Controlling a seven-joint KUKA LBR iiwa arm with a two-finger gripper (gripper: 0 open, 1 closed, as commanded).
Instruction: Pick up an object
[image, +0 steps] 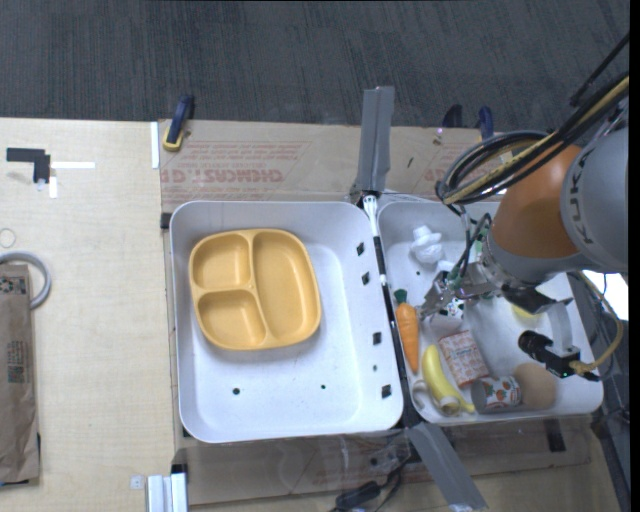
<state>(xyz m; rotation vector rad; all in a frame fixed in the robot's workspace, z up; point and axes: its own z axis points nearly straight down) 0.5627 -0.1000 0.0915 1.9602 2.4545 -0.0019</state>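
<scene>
The right bin (400, 225) holds several small objects: an orange carrot (407, 335) by its left wall, a yellow banana (437, 378), a reddish packet (461, 357), a small can (497, 393), a tan egg-like object (535, 385) and a white crumpled item (428, 243) at the back. My gripper (447, 298) hangs low in this bin, just right of the carrot's top and above the packet. The arm's orange band (535, 215) sits above it.
The left bin (290, 400) holds a yellow three-compartment plate (255, 290). A metal divider (375, 140) stands between the bins at the back. A brown paper bag (18, 370) lies at the bench's far left. Black cables (500, 165) loop over the right bin.
</scene>
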